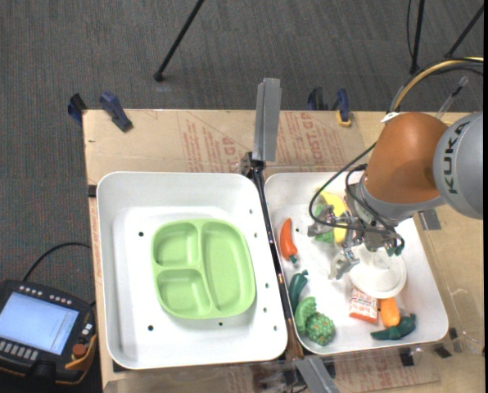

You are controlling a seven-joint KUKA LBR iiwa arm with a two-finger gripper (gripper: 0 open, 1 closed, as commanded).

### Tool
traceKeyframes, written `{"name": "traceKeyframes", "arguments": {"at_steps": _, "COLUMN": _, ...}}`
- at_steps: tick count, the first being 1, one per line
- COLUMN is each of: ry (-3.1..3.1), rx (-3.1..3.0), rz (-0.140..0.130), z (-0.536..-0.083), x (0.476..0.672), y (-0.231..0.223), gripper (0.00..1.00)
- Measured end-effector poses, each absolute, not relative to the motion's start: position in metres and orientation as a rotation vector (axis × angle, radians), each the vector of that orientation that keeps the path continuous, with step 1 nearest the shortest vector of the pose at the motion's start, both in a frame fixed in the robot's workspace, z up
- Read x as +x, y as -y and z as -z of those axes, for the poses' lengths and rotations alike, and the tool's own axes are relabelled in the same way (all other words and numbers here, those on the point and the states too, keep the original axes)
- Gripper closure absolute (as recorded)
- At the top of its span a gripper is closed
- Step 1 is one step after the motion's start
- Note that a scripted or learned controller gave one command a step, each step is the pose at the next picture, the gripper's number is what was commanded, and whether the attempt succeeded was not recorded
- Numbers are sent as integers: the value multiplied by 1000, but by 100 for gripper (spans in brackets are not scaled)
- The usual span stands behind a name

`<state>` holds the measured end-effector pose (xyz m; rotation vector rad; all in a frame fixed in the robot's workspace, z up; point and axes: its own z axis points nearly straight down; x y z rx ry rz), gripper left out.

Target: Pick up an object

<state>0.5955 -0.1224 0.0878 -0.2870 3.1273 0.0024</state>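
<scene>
Pincer [352, 252] over right bin [428, 252]; orange pepper [287, 239] lies lengthwise, tip nearward

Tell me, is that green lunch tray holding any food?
No. The green tray lies flat in the left bin, and all three compartments show bare green plastic.

even overhead light, soft shadows, slight overall blur
</scene>
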Motion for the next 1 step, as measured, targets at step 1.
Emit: {"name": "traceKeyframes", "arguments": {"at_steps": 1, "ry": -3115, "rx": -378, "rz": -3, "z": -88, "x": 635, "y": 104, "gripper": 0}}
